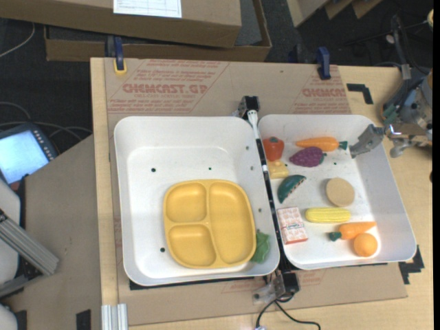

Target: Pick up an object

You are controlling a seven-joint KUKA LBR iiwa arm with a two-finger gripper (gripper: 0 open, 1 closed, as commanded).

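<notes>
The gripper (363, 143) is hovering, state unclear, at the bin's (395, 205) two o'clock; the carrot (317, 143) is looking light, stiff, graspable mid-body.

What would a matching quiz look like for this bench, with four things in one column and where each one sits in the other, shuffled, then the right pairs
Things:
1. yellow plate
2. corn cob
3. orange fruit
4. purple grapes

Places:
A. right bin, near front corner
B. left bin
C. right bin, just below the round biscuit
D. right bin, under the upper carrot

Pairs: 1-B, 2-C, 3-A, 4-D
</notes>
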